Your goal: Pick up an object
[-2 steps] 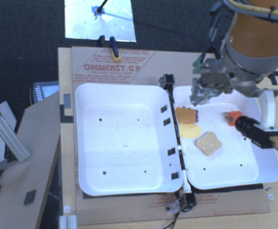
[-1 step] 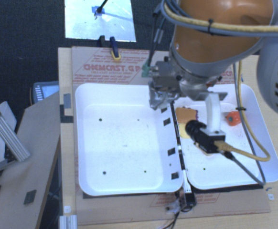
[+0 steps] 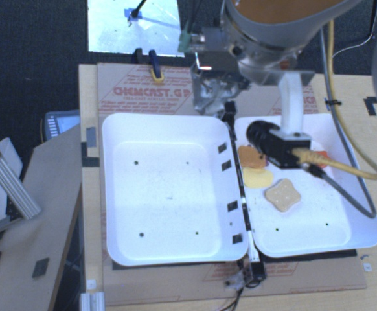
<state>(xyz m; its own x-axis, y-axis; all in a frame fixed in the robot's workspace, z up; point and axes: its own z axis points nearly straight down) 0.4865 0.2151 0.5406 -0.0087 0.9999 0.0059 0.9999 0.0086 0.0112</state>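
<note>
The right bin [image 3: 344,232] holds a few small things. An orange-brown piece [image 3: 253,158] lies near its left wall, with a pale yellow flat piece [image 3: 258,179] just in front of it. Nearer the camera sits a tan toast-shaped piece [image 3: 283,195]. A small orange bit [image 3: 319,154] peeks out further right. My gripper [image 3: 217,101] hangs over the far rim where the two bins meet, above and behind these objects, touching none of them. Nothing shows in its grasp.
The left bin [image 3: 169,193] sits beside the right one. A black cylinder [image 3: 274,145] on a white post, trailing a yellow cable [image 3: 344,168], hangs over the right bin's far left part. Cardboard [image 3: 143,92] lies under the bins.
</note>
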